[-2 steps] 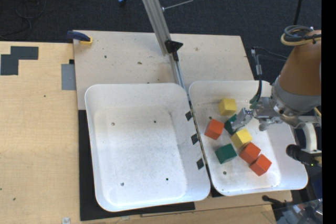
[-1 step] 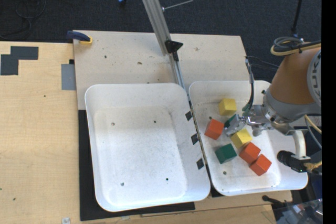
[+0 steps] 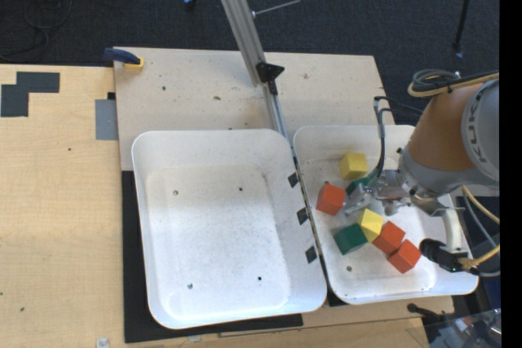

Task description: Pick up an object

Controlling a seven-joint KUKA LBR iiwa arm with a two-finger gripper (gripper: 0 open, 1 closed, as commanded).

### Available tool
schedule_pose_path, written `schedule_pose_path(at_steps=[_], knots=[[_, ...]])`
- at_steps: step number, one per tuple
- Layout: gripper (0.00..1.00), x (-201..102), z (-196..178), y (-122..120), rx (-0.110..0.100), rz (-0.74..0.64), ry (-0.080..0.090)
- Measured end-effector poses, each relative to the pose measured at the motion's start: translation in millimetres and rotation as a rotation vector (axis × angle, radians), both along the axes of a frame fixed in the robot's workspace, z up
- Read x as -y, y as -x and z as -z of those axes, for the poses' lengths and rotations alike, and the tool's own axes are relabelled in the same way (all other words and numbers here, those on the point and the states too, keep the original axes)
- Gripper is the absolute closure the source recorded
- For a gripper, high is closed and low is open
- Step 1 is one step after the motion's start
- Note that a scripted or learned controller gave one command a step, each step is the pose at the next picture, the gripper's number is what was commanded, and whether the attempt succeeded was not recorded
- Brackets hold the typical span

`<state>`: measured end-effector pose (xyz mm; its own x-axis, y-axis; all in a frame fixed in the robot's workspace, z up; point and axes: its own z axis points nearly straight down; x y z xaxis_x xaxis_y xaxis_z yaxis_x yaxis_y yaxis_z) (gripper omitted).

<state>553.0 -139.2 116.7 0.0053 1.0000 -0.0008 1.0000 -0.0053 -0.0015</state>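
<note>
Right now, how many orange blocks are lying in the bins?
3, all in the right bin: one orange block near the divider, two more touching, toward the front right. The arm may hide others.

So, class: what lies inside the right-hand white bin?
The right-hand bin holds two yellow blocks, three orange-red blocks and a green block. The gripper and arm cover part of its floor.
</note>
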Motion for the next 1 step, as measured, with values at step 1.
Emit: schedule_pose_path(at_steps=[1], knots=[[1.0, -0.4, -7.8, 0.6, -0.004, 0.005, -0.002]])
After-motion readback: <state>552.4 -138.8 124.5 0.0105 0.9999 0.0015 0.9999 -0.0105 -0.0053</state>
